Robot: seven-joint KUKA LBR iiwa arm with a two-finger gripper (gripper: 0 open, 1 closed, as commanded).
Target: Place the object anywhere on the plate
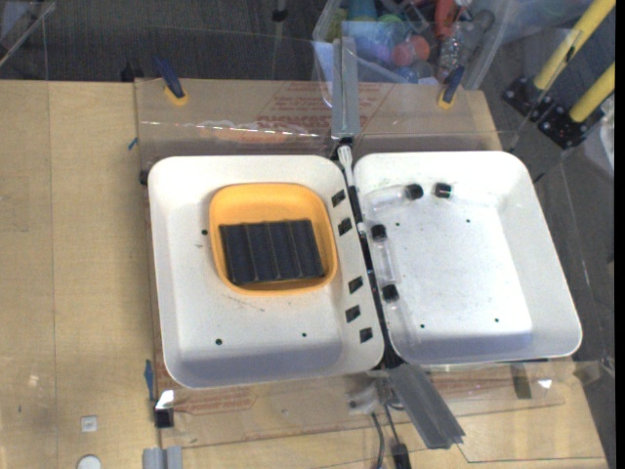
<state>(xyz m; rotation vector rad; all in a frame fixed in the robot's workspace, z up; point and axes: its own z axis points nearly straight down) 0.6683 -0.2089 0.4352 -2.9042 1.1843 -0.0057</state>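
Two bins: white, side by side on the bench.
Left bin (186,345): holds the orange plate (273,201).
Object (271,251): dark ribbed slab, lying flat on the plate.
Right bin (508,301): two small dark bits at its far side.

You are viewing two white bins side by side. The left bin (186,340) is holding an orange plate (234,203). A dark ridged block (270,251) is lying on it.

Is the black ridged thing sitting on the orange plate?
Yes, the black ridged object lies flat on the orange plate in the left bin.
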